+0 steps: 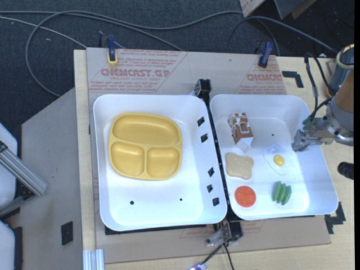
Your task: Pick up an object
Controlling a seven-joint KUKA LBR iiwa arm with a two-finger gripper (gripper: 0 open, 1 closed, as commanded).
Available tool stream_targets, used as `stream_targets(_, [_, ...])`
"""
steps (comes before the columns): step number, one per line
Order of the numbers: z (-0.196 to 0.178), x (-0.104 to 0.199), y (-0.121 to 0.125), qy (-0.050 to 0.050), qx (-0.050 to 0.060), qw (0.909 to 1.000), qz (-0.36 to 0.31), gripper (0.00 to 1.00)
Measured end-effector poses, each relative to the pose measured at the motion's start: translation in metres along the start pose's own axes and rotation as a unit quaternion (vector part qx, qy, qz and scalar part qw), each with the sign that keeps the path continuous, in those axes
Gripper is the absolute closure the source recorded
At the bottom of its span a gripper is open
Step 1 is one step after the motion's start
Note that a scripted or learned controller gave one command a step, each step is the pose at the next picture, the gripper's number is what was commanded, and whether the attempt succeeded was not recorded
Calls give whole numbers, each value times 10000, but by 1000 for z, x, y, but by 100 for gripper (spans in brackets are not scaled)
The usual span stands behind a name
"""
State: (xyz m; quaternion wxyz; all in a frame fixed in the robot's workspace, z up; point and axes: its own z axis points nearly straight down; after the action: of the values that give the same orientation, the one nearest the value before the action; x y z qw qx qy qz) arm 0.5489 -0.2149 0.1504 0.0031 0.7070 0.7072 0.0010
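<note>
1. The grey arm with its orange band reaches in from the right, and its gripper hangs over the right edge of the right shallow white bin.
2. Whether the fingers are apart or together cannot be told from this slanted view; nothing shows between them.
3. Closest to the gripper is a small yellow round toy piece on a pale base, lying just below and to the left of it in the right bin, apart from it.
4. A green ridged toy vegetable lies lower in the same bin, near the front right corner, further from the gripper.
5. A round orange-red toy slice sits near the front left of that bin, with a beige toy slice of bread just above it.
6. A brown and white toy block with red marks lies toward the back of the right bin, left of the gripper and well apart from it.
7. The left shallow white bin carries a yellow plastic plate with three compartments, lying flat toward its back left.
8. Both bins rest side by side on the board-covered counter, joined by a black strip, with two blue clamps at the counter's back edge.
</note>
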Motion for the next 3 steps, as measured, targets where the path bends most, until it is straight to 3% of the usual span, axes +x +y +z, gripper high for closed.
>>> stream_targets(2, [-108, -7, 13, -3, -11, 10000, -2, 100])
stream_targets(3, [-110, 50, 18, 26, 30, 10000, -27, 100])
